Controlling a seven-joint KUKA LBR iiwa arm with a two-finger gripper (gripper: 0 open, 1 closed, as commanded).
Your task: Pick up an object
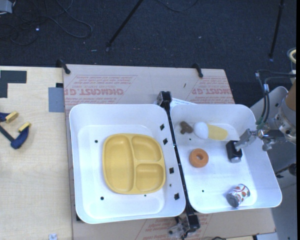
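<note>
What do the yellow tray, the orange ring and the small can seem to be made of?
Tray: probably molded plastic, smooth with a soft sheen, with three pressed compartments.
Ring: matte, doughnut-shaped; maybe foam or rubber, cannot tell which.
Can: likely metal, its grey end reflecting light, with a red and white printed label; it looks crushed.

A light wooden desk (30, 184) carries a sheet of brown cardboard (115, 86) printed with red lettering that reads upside down. Two shallow white bins sit side by side on the cardboard: the left bin (85, 204) and the right bin (262, 194), joined along a black strip (173, 154) between them. At the desk's left edge lie blue clamps (12, 129) with yellow tips. A grey square (55, 99) and a black stepped patch (7, 82) mark the wood. Beyond the desk, cables (50, 14) trail over dark carpet (190, 29).
</note>
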